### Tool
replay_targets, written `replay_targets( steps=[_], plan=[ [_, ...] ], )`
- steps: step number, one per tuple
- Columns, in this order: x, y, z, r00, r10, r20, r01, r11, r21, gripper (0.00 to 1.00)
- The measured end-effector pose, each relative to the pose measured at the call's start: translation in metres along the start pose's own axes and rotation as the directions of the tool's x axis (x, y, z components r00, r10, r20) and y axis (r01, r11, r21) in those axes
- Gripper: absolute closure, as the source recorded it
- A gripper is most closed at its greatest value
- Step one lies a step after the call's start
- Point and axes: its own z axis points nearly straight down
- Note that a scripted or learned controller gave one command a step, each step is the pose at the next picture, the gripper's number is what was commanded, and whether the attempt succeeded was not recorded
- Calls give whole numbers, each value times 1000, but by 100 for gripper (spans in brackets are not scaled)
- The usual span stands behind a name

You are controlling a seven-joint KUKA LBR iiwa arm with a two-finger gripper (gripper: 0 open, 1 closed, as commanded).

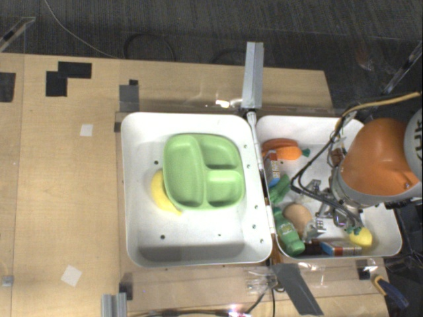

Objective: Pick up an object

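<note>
My gripper point(328, 220) hangs low inside the right bin point(391, 242), below the arm's orange band point(380, 160), with cables around the wrist. It sits just right of a tan egg-shaped object point(297, 215) and left of a small yellow piece point(361, 237). A red and black marker point(334, 248) lies along the bin's near wall below it. A green bottle point(289, 238) lies at the near left corner. An orange item point(289, 153) and a green piece point(279, 189) lie farther back. Nothing visibly sits in the gripper.
The left bin point(132, 177) holds a green divided plate point(201, 170) lying over a yellow object point(158, 194). A grey metal post point(253, 74) stands behind the divide between the bins. Bare wooden bench spreads to the left.
</note>
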Motion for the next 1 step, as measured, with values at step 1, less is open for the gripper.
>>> replay_targets(
  steps=[1],
  plan=[
    [0, 2, 0, 999, -40, 1, 40, 999, 1, 0]
  ],
)
